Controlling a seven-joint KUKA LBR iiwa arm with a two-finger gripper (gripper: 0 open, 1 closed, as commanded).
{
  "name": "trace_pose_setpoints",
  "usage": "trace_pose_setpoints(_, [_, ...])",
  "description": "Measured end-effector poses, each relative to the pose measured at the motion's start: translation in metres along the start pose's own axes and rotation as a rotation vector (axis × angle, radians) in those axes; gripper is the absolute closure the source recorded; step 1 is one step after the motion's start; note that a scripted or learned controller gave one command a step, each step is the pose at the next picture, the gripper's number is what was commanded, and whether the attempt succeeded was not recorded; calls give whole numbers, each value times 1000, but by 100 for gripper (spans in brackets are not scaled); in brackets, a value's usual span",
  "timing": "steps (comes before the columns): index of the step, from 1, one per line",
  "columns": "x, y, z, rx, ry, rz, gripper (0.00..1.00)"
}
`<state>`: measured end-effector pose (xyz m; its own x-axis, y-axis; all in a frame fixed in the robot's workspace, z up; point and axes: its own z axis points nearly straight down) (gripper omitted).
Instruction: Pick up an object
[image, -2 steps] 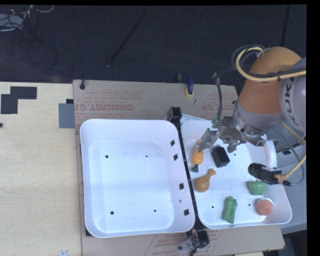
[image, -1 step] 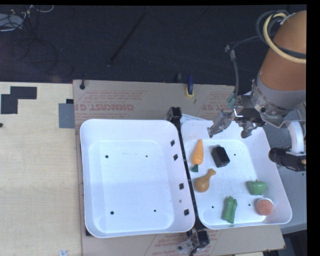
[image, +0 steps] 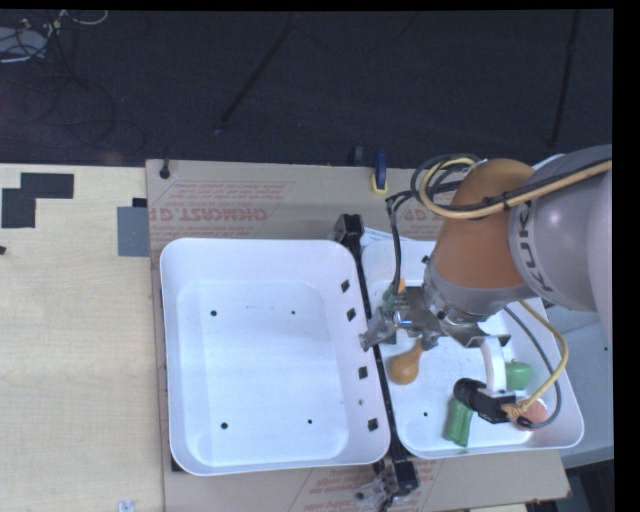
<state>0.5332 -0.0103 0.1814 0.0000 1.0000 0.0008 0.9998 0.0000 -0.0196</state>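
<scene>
From where I stand, the dark divider strip (image: 349, 236) between the two white bins is the thing to steer by. The hand (image: 392, 325) hangs right against that strip, on its right-bin side, about halfway along its length. The metal parts are too bunched together for me to tell whether the hand is open or closed. I see nothing gripped in it. Just beside the strip and immediately on the near side of the hand, a tan pear-shaped object (image: 404, 366) lies on the floor of the right bin (image: 500, 452). Whether it touches the hand I cannot tell. Farther from the strip, towards the near rim, a green cylinder (image: 457, 423) sits tilted. Well out from the strip, by the far wall, are a second green piece (image: 519, 376) and a small pink thing (image: 537, 410), close to each other. The grey and orange arm (image: 490, 240) covers much of that bin's back half. Across the strip, the left bin (image: 172, 300) offers a broad bare white floor with raised rims all round. Both bins rest on a printed cardboard sheet (image: 250, 200) on the pale worktop (image: 70, 350).
</scene>
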Motion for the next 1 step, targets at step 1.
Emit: trace_pose_setpoints(1, [-38, -61, -86, -21, -1, 4, 0])
